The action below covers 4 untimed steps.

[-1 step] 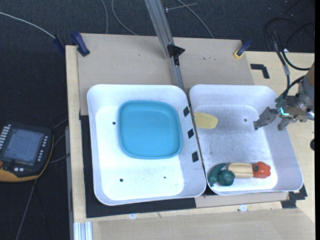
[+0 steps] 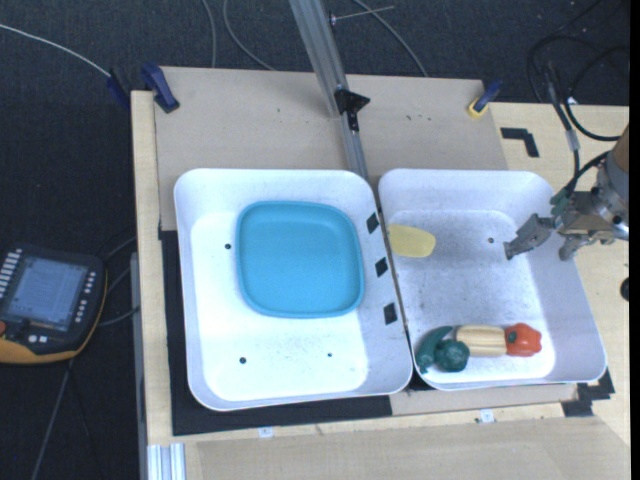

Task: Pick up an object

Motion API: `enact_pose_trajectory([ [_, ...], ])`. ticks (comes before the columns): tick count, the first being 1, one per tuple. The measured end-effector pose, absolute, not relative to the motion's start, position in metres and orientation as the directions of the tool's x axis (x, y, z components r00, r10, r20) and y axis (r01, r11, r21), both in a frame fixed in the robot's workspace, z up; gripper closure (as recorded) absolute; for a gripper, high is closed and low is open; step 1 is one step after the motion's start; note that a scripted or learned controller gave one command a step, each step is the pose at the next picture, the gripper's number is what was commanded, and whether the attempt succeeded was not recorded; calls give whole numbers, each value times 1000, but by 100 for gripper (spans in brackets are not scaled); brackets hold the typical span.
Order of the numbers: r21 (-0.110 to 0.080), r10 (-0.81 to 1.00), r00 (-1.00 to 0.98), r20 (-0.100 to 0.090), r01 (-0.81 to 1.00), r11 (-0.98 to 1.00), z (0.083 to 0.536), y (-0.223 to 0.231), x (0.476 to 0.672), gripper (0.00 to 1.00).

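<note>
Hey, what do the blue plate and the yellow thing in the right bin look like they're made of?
The blue plate looks like matte moulded plastic: uniform colour, soft rounded rim, no glare. The yellow thing seems smooth plastic or foam, with flat pale colour; too small to be sure.

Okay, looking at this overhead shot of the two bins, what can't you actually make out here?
- Arm: cut off by the camera view's right edge; just the wrist and gripper show.
- Toy row in the right bin: a green, a tan and a red piece touch end to end; too small to tell if they are one object or several.
- Yellow piece: too small to identify.
- Left bin floor under the blue plate: hidden by the plate.
</note>
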State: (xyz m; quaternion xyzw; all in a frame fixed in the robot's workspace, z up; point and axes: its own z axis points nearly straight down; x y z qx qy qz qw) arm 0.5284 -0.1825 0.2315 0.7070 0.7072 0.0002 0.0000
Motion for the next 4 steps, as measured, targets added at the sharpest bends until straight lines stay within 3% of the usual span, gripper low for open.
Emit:
enact_pose_trajectory([
  [2, -5, 1000, 0, 1, 1000, 0, 111, -191, 520, 0],
  [3, -1, 1000, -1, 1, 1000, 1, 95, -190, 520, 0],
  [4, 1, 1000, 0, 0, 1000, 0, 106, -190, 521, 100],
])
